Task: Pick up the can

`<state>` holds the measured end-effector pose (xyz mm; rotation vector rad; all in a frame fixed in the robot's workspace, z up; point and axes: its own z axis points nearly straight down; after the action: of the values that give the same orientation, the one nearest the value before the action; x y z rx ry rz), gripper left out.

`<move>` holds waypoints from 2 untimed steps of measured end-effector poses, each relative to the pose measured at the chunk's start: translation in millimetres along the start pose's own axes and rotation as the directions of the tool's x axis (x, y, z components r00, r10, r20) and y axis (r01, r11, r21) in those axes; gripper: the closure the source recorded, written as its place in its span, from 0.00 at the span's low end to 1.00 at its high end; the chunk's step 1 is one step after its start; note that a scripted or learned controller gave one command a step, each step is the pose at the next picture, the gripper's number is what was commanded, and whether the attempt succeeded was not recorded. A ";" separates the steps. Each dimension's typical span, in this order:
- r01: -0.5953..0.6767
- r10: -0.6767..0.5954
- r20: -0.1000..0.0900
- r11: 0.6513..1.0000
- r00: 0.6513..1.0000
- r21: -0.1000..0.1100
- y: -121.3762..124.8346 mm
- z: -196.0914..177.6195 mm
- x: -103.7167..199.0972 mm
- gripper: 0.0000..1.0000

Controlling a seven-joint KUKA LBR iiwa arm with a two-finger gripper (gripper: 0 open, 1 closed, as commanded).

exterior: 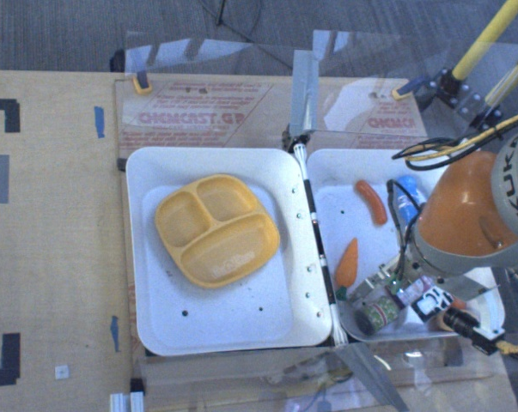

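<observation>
Camera view: the can (377, 313) lies on its side at the lower left of the right bin (327, 197), long axis running lower-left to upper-right. My gripper (402, 288) sits at its upper-right end; grip state cannot be determined.

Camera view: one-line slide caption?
KUKA arm over the right bin, gripper beside the can; carrot, sausage nearby; yellow tray left.
</observation>
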<state>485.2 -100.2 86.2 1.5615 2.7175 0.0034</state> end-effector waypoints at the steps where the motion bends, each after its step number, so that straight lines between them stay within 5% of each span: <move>1: -0.003 0.003 -0.003 1.000 1.000 0.000 0.4 -7.9 -0.4 1.00; 2: -0.529 0.529 0.000 0.848 0.848 0.013 51.4 -95.2 23.2 1.00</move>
<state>517.2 -54.2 181.5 2.2568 2.1899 -0.0073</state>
